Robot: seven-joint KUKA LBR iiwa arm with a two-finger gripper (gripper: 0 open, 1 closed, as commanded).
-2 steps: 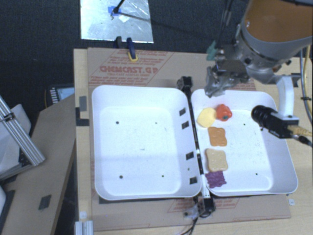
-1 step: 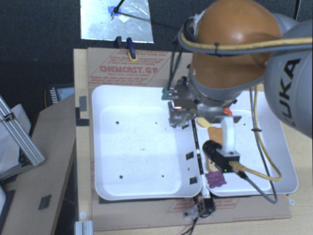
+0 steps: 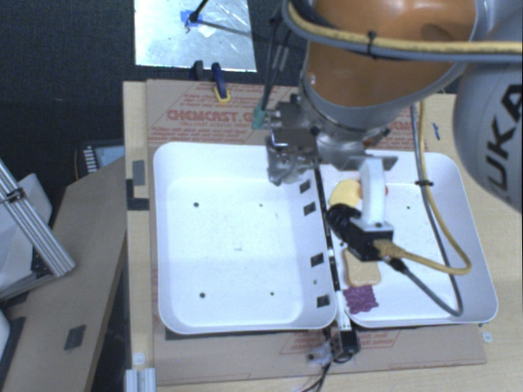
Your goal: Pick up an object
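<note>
The gripper is positioned at the upper centre of the frame, over the upper right corner of the left bin, just beside the divide between the bins. Its opening, and whether it holds anything, cannot be determined. The right bin contains three objects along its left wall: a yellow object uppermost, a tan block lower down, and a purple object just below the block.

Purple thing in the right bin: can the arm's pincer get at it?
Probably yes. The purple thing lies uncovered beside the tan piece; the pincer hangs farther back. The inner wall of the right bin may crowd it.
</note>
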